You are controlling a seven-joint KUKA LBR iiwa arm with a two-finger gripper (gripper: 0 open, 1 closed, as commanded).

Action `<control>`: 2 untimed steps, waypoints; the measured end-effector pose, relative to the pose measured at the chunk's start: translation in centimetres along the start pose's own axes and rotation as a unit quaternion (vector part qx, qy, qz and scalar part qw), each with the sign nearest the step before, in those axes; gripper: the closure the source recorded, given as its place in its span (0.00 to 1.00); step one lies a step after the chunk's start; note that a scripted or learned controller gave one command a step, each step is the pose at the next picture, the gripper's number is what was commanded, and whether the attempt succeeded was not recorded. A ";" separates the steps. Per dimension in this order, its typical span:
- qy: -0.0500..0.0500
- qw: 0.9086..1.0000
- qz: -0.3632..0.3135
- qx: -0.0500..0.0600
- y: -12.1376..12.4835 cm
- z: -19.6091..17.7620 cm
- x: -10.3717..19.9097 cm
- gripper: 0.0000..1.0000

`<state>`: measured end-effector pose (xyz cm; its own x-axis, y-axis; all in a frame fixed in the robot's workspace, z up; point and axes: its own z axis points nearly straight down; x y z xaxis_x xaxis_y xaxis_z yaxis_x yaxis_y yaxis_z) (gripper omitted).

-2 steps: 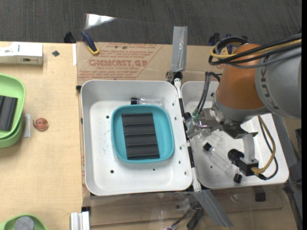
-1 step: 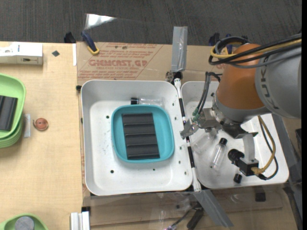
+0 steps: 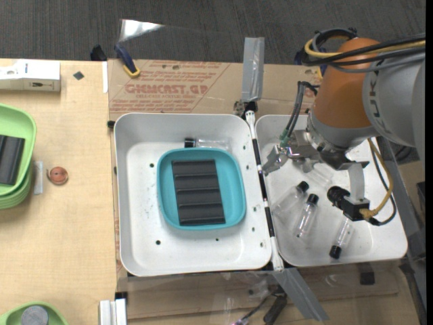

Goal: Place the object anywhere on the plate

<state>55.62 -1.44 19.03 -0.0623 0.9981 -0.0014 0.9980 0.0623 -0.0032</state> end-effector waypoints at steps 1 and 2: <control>0.000 1.000 0.007 -0.001 -0.3 -1.9 -6.2 0.00; 0.001 1.000 0.030 0.000 -6.5 1.7 -17.9 0.00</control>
